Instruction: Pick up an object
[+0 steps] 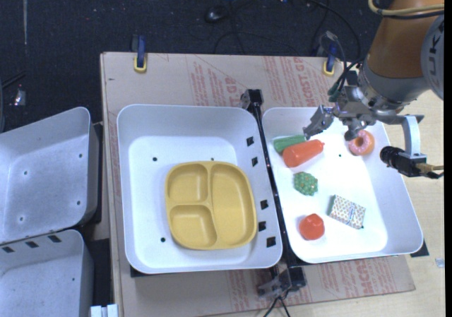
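Arm enters from 3 o'clock, grey body with orange band, wrist over the far edge of the right bin [395, 234]. Gripper [337, 122] sits at roughly 12 o'clock over that bin, above its back wall. Fingers spread apart, one dark finger pointing toward 8 o'clock near the carrot; nothing between them.

Right bin contents:
- toy carrot [302, 152], orange with green top, lying tilted at about 11 o'clock in the bin, just below the gripper, apart from it.
- pink donut [361, 143] at about 1 o'clock, close beside the wrist.
- green bumpy toy [306, 183] near bin centre, toward 9 o'clock.
- red-orange toy [311, 226] at 7 o'clock.
- patterned packet [347, 211] at 5 o'clock, just beside the red-orange toy, not touching.

Left bin [141, 167] holds a yellow divided plate [210, 205], three compartments, lying flat at centre.

Both bins rest side by side on the worktop [183, 75], cardboard-covered, with clamps at its far edge.
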